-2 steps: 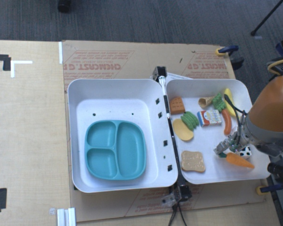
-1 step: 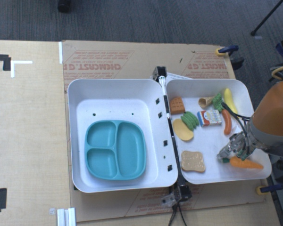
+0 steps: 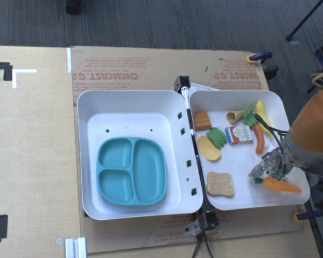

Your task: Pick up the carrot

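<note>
gripper (image 3: 265, 172) just above carrot (image 3: 280, 185), right bin (image 3: 269, 198)

I see even, bright overhead light; the white bins (image 3: 130, 104) look nearly washed out, with soft shadows inside their walls. The arm (image 3: 312, 125) at the right edge is blurred.

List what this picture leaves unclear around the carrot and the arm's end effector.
- End effector, camera view: blurred metal; whether it is open or shut cannot be told.
- Orange toy carrot: its green end sits under the end effector, so any contact is hidden.
- Grey arm with the orange band: cut off by the right edge.
- Small red and white carton: print too small to read.
</note>
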`<action>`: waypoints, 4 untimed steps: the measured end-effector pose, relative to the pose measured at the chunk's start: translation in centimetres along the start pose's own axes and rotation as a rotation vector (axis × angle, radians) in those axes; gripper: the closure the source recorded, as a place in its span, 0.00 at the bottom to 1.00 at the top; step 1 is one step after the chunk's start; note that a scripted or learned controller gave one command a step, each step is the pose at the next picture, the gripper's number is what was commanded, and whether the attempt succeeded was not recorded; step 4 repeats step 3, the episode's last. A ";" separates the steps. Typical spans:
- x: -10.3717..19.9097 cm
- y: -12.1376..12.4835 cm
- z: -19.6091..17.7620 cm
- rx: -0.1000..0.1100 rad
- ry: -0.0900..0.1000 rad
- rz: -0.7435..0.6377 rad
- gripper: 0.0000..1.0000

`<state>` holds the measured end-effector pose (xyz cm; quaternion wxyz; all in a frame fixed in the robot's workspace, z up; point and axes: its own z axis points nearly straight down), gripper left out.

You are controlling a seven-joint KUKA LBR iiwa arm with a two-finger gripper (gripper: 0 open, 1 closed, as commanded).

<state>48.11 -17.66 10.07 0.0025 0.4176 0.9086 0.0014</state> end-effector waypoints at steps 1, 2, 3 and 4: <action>0.0 0.0 0.0 0.000 0.000 0.000 0.00; -0.2 0.1 -0.9 -0.003 -0.005 0.005 1.00; 4.9 4.1 -6.7 0.003 0.000 0.196 1.00; 4.9 4.1 -6.7 0.003 0.000 0.196 1.00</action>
